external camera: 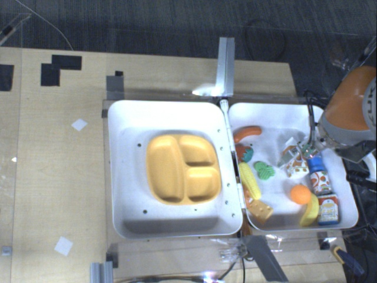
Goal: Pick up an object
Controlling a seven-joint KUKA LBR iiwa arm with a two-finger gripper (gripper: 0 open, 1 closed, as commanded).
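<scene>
The right bin holds several toy foods and packs. A red sausage lies at its back left, with a teal piece and a green knobbly piece in front of it. A yellow corn cob and a cheese wedge lie along the left wall. A crinkled silver packet sits mid-bin. To its right stand a blue-capped bottle, an orange, a banana and a small red-labelled pack. My gripper hangs low at the silver packet's right edge, beside the bottle's cap.
The left bin carries a yellow divided tray. A metal post rises behind the wall between the bins. The arm's orange band overhangs the right bin's back right corner. Black cables run along the bin's right side.
</scene>
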